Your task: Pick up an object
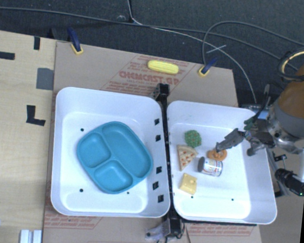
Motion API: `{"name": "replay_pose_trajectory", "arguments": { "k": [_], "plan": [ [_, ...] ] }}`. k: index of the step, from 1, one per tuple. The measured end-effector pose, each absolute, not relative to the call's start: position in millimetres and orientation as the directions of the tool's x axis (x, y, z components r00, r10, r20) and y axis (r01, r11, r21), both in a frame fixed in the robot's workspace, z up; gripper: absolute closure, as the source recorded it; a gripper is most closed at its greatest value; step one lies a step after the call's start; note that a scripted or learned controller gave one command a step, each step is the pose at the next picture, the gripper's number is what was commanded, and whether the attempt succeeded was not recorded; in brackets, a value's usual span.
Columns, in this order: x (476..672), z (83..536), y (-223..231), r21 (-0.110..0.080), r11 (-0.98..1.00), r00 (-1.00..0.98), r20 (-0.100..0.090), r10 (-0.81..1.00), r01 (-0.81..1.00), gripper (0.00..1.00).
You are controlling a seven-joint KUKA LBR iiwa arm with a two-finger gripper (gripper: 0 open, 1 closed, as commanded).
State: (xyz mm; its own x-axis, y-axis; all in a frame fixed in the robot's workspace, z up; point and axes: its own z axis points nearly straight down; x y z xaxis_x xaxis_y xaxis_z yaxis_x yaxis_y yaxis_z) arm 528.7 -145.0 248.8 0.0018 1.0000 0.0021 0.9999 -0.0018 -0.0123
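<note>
Camera view: we hover our jaws (222,151), their state unclear, over the orange piece (217,154) at right-centre in the right bin (251,211); next, we descend and close.

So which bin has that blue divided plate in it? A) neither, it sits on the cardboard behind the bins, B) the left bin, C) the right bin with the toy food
B: the blue divided plate lies flat in the left bin, while the broccoli, pizza slice and cheese are in the right bin.
</note>
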Motion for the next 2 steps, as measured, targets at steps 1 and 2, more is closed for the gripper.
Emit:
{"name": "replay_pose_trajectory", "arguments": {
  "k": [1,2],
  "plan": [
    [530.9,254.3,-144.7,-0.002,0.002,-0.002,0.0,1.0,1.0,0.0],
    [531.0,190.9,-138.8,-0.008,0.001,-0.001,0.001,1.0,1.0,0.0]
  ]
}}
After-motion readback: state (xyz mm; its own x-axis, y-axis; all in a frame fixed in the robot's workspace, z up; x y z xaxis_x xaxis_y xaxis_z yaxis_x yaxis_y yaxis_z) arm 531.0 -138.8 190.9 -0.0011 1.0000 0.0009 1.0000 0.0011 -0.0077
